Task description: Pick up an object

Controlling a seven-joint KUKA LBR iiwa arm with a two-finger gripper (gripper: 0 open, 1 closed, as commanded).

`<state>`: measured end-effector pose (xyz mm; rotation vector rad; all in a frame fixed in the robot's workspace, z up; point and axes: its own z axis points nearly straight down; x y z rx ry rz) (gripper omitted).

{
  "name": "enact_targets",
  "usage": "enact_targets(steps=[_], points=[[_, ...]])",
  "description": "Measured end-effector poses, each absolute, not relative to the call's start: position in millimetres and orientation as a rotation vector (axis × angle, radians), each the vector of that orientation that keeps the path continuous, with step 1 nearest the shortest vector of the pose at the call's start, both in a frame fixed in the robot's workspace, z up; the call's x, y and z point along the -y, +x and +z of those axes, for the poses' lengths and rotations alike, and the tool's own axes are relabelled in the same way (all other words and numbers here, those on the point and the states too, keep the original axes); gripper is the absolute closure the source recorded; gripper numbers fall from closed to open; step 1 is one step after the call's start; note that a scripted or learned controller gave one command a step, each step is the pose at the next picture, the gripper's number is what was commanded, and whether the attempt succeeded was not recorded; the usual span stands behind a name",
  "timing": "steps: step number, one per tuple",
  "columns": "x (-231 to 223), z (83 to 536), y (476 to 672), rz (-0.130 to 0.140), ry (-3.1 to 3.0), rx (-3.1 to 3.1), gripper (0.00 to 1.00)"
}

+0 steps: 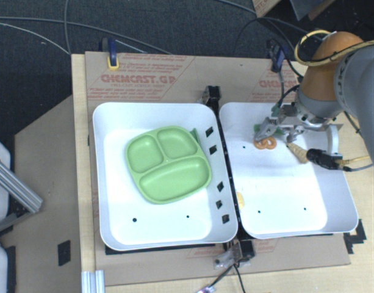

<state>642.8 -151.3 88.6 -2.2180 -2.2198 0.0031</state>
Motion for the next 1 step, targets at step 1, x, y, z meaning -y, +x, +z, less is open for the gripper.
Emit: enact_targets(steps=[1], points=[[151.4, 103.4, 644.7, -0.003, -2.221, 2.224, 1.0]])
